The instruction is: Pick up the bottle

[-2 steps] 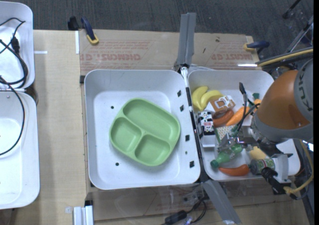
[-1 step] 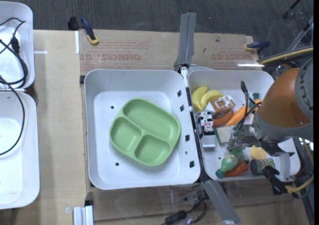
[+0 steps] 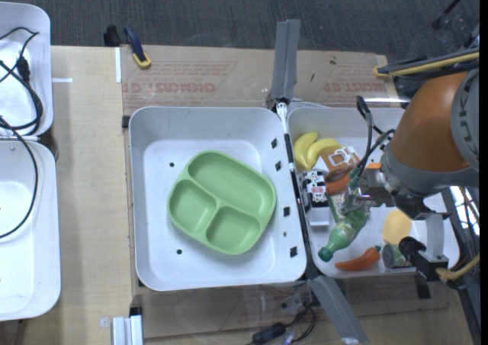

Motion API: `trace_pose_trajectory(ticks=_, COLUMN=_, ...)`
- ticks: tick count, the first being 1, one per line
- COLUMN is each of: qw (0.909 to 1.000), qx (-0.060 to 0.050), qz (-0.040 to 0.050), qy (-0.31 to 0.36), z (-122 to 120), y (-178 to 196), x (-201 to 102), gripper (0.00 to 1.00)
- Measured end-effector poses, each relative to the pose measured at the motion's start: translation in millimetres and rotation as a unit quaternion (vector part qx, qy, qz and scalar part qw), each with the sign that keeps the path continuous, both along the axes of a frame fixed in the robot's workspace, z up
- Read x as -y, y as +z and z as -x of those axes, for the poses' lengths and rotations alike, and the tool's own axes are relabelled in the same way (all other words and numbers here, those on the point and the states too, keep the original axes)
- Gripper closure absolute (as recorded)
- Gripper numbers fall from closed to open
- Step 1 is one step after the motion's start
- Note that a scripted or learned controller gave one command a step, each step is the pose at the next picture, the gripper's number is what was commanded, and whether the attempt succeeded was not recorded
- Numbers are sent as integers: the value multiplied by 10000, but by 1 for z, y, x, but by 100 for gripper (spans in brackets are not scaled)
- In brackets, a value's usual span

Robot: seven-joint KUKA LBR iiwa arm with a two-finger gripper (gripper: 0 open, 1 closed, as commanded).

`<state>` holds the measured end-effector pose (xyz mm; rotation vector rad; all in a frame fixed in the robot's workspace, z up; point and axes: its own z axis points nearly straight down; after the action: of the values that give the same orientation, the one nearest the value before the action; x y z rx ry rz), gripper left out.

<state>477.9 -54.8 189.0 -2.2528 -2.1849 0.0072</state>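
Note:
A green bottle [image 3: 341, 235] lies on its side in the right bin [image 3: 319, 270], with its cap toward the front left. My gripper [image 3: 355, 198] hangs right over the bottle's upper, wider end, below the grey and orange arm [image 3: 435, 133]. It hides part of that end of the bottle. I cannot tell whether it touches the bottle.
In the right bin are a yellow banana [image 3: 313, 148], an orange packet [image 3: 338, 160], a small black-and-white item [image 3: 316, 186], a yellow lemon [image 3: 396, 226] and an orange carrot-like piece [image 3: 357, 260]. The left bin [image 3: 152, 183] holds a green divided plate [image 3: 221, 203].

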Motion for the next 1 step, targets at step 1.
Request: trace_pose_trajectory(ticks=1, qw=9973, qx=2, qz=11, qy=-733, z=0, y=6, x=-44, gripper=100)
